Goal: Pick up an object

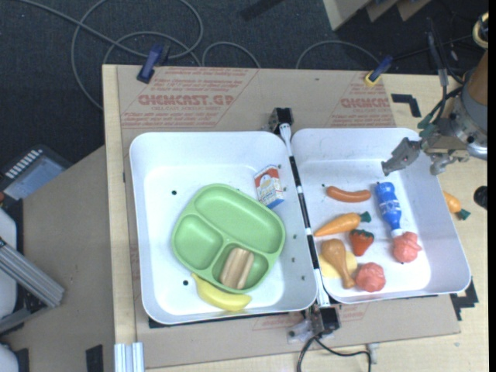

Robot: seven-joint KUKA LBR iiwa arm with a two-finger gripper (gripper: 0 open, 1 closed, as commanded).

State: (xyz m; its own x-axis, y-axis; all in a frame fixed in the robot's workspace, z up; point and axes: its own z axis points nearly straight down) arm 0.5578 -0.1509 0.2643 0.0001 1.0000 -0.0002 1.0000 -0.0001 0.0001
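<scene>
The blue plastic bottle with a white label (388, 205) lies in the right white bin (457, 273), between an orange sausage (348, 194) and a pink ball (405, 247). The gripper (415, 157) hovers just beyond its far end, jaws apart and empty; descending centred over the bottle's body should avoid the neighbours.

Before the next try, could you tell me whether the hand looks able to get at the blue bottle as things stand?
Probably yes. The hand hovers at the right bin's far side, and the blue bottle lies uncovered just below it, apart from the sausage and strawberry.
</scene>
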